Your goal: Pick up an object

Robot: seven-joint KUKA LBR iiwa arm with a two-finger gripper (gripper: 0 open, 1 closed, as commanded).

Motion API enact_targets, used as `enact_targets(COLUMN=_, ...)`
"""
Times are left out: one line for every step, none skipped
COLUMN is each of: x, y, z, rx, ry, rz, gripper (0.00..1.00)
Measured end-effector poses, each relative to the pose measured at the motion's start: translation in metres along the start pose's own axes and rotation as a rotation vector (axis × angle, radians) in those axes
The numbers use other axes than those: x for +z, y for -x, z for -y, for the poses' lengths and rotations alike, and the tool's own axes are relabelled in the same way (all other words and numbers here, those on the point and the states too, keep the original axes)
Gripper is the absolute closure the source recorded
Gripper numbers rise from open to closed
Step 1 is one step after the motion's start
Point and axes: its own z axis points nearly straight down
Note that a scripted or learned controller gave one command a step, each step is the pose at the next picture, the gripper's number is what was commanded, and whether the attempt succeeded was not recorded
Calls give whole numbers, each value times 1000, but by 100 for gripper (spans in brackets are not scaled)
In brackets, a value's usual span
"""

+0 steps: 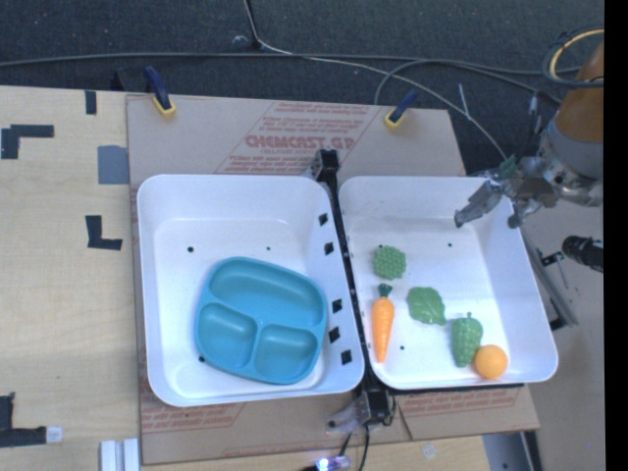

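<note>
1. Your end effector (494, 204) hangs over the upper right rim of the right bin (412, 196), coming in from the right. Its fingers look spread with nothing between them.
2. The things you could pick all lie in the right bin: a broccoli (390, 261) near the divider, a carrot (382, 326) below it, a green leaf (427, 305) toward the middle, a green piece (465, 340), and an orange (490, 362) at the lower right corner.
3. The green piece and the orange touch each other and sit close to the bin's right wall, so you have little room on that side.
4. The carrot lies lengthwise just beside the divider, its tip toward the bin's near edge; the wall crowds its left side.
5. The broccoli and the leaf stand apart from the others and from the walls.
6. The upper part of the right bin, under your end effector, is bare white floor.
7. The left bin (177, 204) holds a blue tray (260, 320), lying toward its lower right.
8. Cables (432, 67) run across the dark floor behind the worktop (59, 194), and two clamps (157, 94) grip the cardboard's far edge.
</note>
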Motion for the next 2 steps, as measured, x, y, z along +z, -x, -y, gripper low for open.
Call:
enact_targets(x=-8, y=0, z=-3, rx=-4, ry=13, rz=3, gripper=0)
enact_targets(x=44, y=2, z=7, rx=-3, ry=8, rz=3, gripper=0)
